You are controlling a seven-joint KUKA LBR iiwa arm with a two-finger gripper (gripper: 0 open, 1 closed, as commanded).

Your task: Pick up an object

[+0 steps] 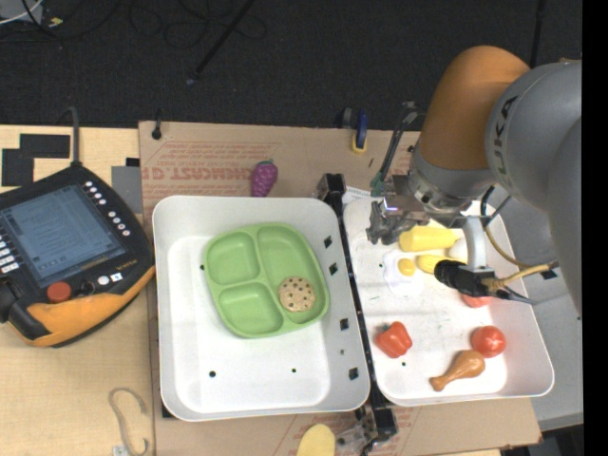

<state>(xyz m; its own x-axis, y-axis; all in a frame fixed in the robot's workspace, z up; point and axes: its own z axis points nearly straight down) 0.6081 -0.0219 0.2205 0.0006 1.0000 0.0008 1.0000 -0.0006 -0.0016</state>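
gripper (384, 224) low in right bin (532, 380), finger state unclear, just beside yellow toy (426, 240)

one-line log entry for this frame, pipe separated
gripper over right bin, far left end | nothing seen held | red pepper, tomato, drumstick lie in bin | cookie on green tray, left bin

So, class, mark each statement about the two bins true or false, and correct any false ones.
1. A cookie lies in the green divided plate. True.
2. The green plate sits in the right bin. False: it sits in the left bin.
3. A drumstick lies in the right bin. True.
4. The gripper hovers over the left bin. False: it is over the right bin's far end.
5. The red pepper lies on the plate. False: it lies in the right bin.
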